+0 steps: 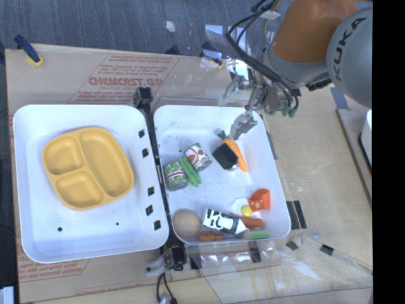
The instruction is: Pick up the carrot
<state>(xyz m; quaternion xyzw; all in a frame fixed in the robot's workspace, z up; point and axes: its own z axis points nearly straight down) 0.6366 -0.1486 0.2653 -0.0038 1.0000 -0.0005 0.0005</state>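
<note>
Carrot (236,155) in right bin (272,163), partly behind black block (224,156), gripper (242,126) above (grip unclear)

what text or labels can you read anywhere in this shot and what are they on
"KUKA" on the grey arm housing, letters running sideways.
"CHEMCAST GP" in red on the brown protective sheet behind the bins; the last letters are unsure, and the smaller red lines around it are too blurred to read.
Labels on the small can and the black and white carton are too small to read.
</note>
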